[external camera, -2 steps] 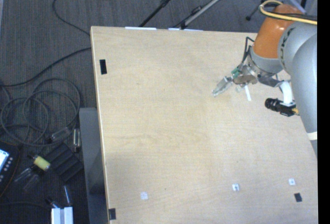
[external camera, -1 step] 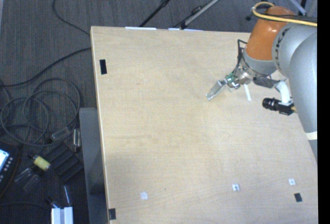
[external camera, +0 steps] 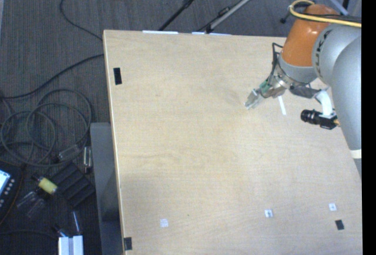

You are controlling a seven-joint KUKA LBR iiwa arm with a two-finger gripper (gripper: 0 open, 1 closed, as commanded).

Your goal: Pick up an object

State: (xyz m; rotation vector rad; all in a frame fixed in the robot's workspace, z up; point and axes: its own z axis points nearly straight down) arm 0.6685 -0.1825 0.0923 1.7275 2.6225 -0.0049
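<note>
My gripper (external camera: 255, 98) hangs low over the right part of a bare light wooden bench top (external camera: 194, 148), pointing left and down. It is small and metallic, with a greenish patch near its tip, and I cannot make out whether that patch is a held item. Behind it sits the orange band (external camera: 302, 39) of the grey arm (external camera: 343, 80), which comes in from the right.
A black tag (external camera: 117, 76) lies near the bench's left edge. Small white markers (external camera: 268, 213) and a black one (external camera: 339, 224) dot the front. A black cylinder (external camera: 317, 117) juts from the arm. Cables (external camera: 41, 130) and gear lie on the floor at left.
</note>
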